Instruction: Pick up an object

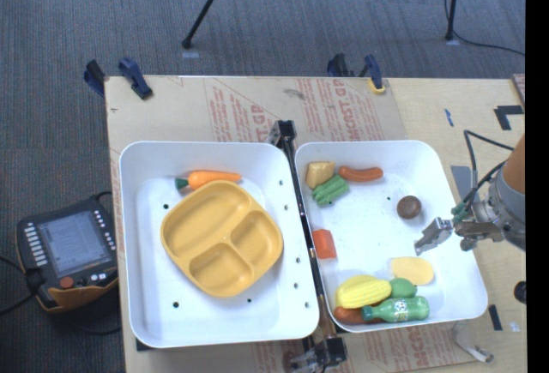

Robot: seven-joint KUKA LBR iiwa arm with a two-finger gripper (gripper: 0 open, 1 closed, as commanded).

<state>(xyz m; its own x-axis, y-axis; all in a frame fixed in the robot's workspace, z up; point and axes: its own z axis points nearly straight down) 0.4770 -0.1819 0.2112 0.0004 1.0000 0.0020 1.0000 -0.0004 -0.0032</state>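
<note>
- The gripper (448,235) reaches in from the right, over the right edge of the right bin (429,159); its fingers stand apart with nothing between them.
- Candidate objects for picking lie in the right bin. A brown ball (409,207) sits near the gripper, just up and left of it.
- A pale yellow flat piece (413,270) lies just below the gripper, apart from it.
- At the bin's near edge, a yellow corn cob (362,291), a green bottle (396,309) and a small green vegetable (402,287) crowd together, touching.
- An orange-red block (323,243) lies against the bin's left wall.
- At the far left corner sit a tan wedge (320,173), a green pod (330,189) and a red sausage (361,175), close together.
- The left bin (141,277) holds a yellow divided plate (221,237); a carrot (210,178) lies just beyond its far rim.
- Both bins rest on the worktop (214,105), with blue clamps (133,75) on its far edge.
- A control pendant (67,251) lies on the floor left of the worktop.
</note>
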